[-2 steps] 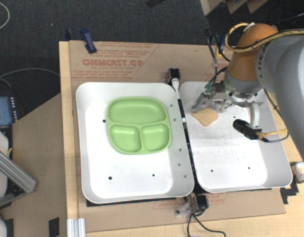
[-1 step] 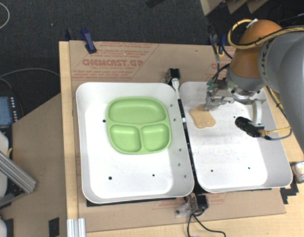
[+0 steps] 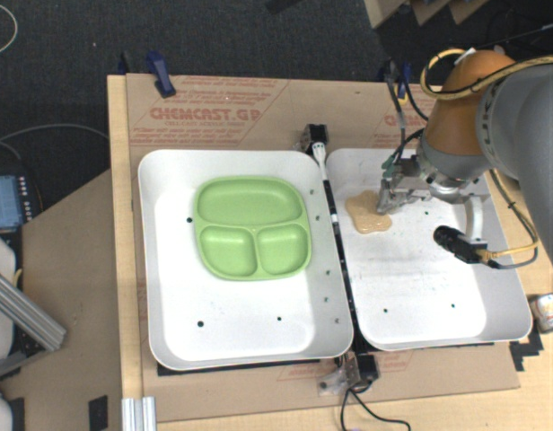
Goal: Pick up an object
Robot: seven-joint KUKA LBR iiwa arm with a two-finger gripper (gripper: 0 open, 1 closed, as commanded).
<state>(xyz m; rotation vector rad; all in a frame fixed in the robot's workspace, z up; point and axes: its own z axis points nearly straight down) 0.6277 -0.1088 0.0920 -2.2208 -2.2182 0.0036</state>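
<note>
The gripper (image 3: pixel 390 196) is hovering over the tan object (image 3: pixel 368 215) near the right bin's (image 3: pixel 438 317) upper-left corner (finger state: cannot tell); the lift is not yet done.

Grey arm (image 3: pixel 519 115) reaching in from right, orange band above wrist, gripper (image 3: pixel 390 197) lowered, pointing down-left.

1. Left shallow white bin (image 3: pixel 169 268): holds a light-green three-compartment plastic tray (image 3: pixel 253 226).
2. Right shallow white bin (image 3: pixel 438 312): holds a flat tan piece (image 3: pixel 367 216) near its upper left.
3. Two-finger gripper (image 3: pixel 390 197): directly above the tan piece's right edge.
</note>
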